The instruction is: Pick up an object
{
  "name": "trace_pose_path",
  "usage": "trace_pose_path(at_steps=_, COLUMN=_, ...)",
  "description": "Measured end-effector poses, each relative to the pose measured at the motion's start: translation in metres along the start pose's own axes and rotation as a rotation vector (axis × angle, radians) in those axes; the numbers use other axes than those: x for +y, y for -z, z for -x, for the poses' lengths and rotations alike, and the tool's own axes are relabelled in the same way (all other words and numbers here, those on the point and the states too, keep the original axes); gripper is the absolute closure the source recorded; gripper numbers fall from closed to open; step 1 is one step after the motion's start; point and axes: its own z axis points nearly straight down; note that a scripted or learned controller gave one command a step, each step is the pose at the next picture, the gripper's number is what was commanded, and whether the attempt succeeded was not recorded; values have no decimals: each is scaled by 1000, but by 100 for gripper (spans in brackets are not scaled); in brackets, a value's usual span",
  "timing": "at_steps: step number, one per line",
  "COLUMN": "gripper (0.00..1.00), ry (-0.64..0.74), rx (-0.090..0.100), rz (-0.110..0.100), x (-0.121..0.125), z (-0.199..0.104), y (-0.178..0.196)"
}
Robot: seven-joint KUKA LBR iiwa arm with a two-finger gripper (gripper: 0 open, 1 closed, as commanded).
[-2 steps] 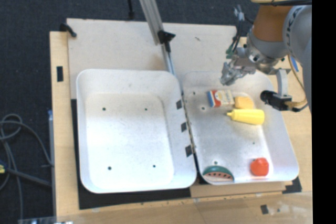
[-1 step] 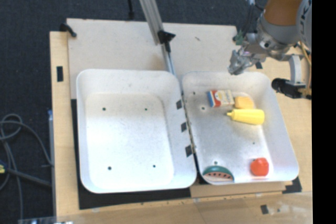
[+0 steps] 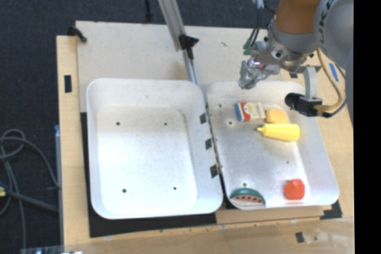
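The right bin (image 3: 309, 178) holds several small things. A small white carton with red and blue ends (image 3: 249, 110) lies near its far edge, with an orange-tan lump (image 3: 275, 115) right of it. A yellow bottle-like piece (image 3: 280, 131) lies on its side just in front of them. A watermelon slice (image 3: 247, 197) rests at the near rim and a red-orange tomato (image 3: 294, 189) sits near the front right corner. My gripper (image 3: 248, 79) hangs above the bin's far edge, up and left of the carton, with nothing seen in it.
The left bin (image 3: 146, 149) lies beside the right one. A slanted metal post (image 3: 169, 9) rises from behind the divide between the bins. Cables lie on the dark floor at the left.
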Motion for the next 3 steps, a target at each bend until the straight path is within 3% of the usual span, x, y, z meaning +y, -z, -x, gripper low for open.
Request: trace_pose_path(at_steps=3, gripper=100, ry=1, rx=0, rz=0, x=6, z=-146, y=-37)
